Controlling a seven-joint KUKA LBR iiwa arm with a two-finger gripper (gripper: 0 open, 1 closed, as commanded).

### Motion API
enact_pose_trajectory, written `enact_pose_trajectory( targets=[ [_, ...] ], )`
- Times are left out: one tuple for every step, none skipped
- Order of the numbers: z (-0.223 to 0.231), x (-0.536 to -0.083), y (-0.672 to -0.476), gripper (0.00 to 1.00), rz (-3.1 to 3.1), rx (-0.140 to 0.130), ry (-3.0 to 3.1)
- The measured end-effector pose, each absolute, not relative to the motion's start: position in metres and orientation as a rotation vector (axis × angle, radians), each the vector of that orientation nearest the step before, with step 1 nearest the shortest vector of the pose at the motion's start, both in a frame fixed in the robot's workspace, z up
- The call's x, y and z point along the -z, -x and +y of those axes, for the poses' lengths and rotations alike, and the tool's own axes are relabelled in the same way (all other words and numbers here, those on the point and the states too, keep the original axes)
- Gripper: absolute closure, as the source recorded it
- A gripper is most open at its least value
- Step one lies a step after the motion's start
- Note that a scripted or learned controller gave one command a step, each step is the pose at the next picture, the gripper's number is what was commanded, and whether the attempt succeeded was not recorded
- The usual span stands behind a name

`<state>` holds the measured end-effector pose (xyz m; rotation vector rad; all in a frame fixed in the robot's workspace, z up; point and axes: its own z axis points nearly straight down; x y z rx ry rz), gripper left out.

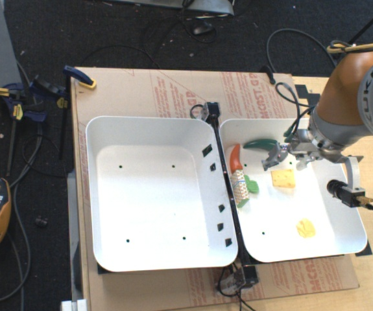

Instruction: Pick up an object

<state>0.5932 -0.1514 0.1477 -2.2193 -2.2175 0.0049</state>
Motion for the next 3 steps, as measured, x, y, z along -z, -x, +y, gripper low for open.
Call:
enact_pose_trajectory(
  targets=[
    [-0.150, -0.100, -0.595, 0.00, -2.226, 0.006, 2.222],
    [-0.151, -0.110, -0.595, 1.00, -2.225, 0.005, 2.223],
    [-0.141, -0.166, -0.599, 1.00, -2.225, 0.005, 2.223]
  ],
)
